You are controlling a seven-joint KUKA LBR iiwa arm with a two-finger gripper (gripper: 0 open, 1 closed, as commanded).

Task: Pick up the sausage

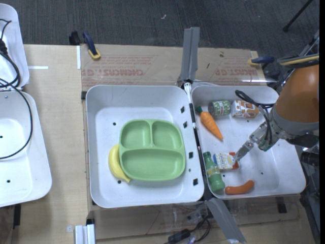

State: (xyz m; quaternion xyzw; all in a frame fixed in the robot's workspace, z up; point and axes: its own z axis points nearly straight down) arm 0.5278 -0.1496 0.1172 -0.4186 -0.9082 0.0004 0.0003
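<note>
We locate the gripper (242, 152) low in the right bin (284, 174), tip touching a small carton (224, 161). The sausage (239, 188) lies just below it, near the green bottle (213, 174); the carrot (211, 125) lies above-left.

arm: enters from right, orange band above wrist | hand (242, 153): angled down-left, low | wrist: tilted

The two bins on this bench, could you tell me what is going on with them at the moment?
A grey KUKA arm reaches into the right bin, its gripper low beside a small carton and a green bottle. The sausage it should pick up lies untouched near the front wall. A carrot, a can and a packet sit further back. The left bin holds a green divided plate with a banana beside it.
</note>
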